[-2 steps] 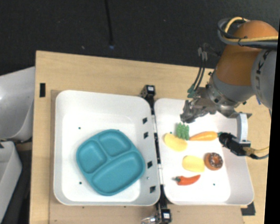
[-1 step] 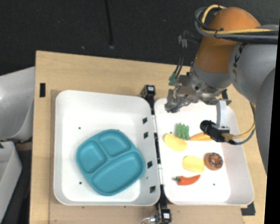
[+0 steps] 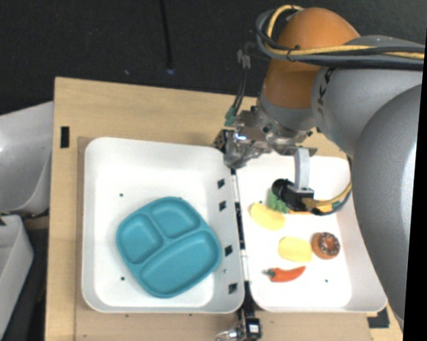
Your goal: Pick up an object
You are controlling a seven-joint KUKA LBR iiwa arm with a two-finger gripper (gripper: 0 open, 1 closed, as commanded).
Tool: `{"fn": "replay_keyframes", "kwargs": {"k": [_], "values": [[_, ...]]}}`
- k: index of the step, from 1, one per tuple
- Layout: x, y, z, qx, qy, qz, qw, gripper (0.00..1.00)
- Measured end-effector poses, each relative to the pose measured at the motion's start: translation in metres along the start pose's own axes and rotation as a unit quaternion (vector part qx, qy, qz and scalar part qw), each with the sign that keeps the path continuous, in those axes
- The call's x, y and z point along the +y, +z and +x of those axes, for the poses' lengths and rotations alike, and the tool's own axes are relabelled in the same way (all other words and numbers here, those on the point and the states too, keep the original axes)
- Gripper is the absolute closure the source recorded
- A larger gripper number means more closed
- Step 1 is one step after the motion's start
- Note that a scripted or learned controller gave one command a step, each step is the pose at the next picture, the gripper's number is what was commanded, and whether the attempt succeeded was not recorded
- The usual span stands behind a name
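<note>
Gripper (image 3: pixel 236 147) sits over the far end of the wall between the bins, low above the rim. Whether it is spread or closed cannot be told; nothing is seen in its grasp.

Left bin (image 3: pixel 97 194): smooth white, shallow, holding a teal plate (image 3: pixel 168 245) with rounded corners and three wells, lying flat.

Right bin (image 3: pixel 336 295): upper yellow lump (image 3: pixel 267 217), glossy and oval. Just behind it, a green piece (image 3: pixel 274 203), partly hidden. Lower yellow lump (image 3: pixel 294 248) lies beside a brown ring donut (image 3: pixel 326 245). Red pepper (image 3: pixel 288 274), curved and tapered, lies nearest.

Bench (image 3: pixel 71 111): pale wood.
</note>
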State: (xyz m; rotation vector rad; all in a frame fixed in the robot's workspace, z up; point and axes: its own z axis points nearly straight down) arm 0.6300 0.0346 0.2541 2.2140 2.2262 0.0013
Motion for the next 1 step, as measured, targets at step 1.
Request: {"fn": "replay_keyframes", "kwargs": {"k": [1], "values": [[0.0157, 0.0024, 0.0472, 0.001, 0.0, 0.0, 1.0, 1.0]]}}
